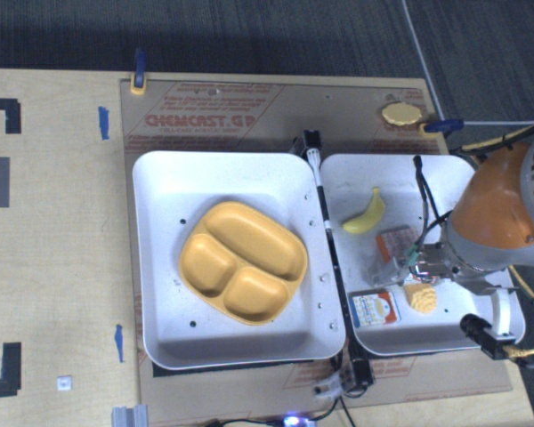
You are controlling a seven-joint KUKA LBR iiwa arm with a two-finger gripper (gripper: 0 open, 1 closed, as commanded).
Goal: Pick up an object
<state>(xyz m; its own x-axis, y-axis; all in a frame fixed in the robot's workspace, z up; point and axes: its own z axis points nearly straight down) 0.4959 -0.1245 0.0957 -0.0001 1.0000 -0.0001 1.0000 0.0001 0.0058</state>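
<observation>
In the right bin: the grey arm with its orange band reaches in from the right, and the two-finger gripper hangs low over the bin's middle.
Gripper state: hidden in wrist clutter; I cannot tell how it is set, nor that it holds anything.
Nearest thing: a small orange-red packet lies just left of the gripper, seemingly touching it.
Also close: a pale yellow ridged lump, just below the gripper.
Farther: a yellow plastic banana up-left, its long axis slanting toward the upper right; a white-and-red printed carton down-left.
Left bin: a yellow three-compartment tray, well apart.
Coming move: probably a short shift left onto the packet.
</observation>
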